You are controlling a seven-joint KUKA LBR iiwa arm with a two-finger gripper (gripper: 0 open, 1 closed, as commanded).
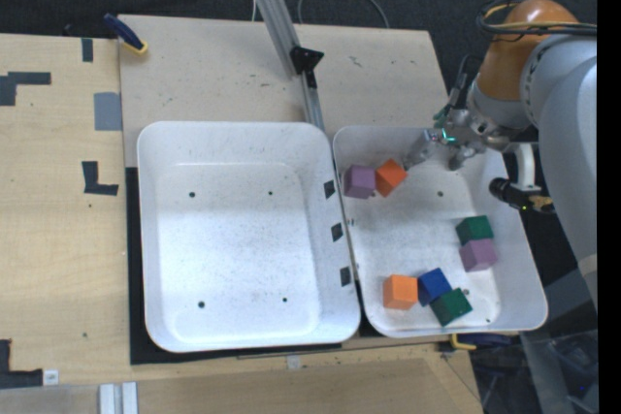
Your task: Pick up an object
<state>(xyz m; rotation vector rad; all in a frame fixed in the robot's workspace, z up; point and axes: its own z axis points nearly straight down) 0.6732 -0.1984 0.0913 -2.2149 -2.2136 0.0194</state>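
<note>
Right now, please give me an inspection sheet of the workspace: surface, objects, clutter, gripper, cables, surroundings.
Surface: wooden bench bearing left bin and right bin.
Job's things: in the right bin, purple block touching orange block; green block; purple block; orange block; blue block; green block.
Clutter: blue-yellow clamp.
Grippers: gripper beside the upper orange block.
Cables: thin loop.
Surroundings: metal rail.
</note>
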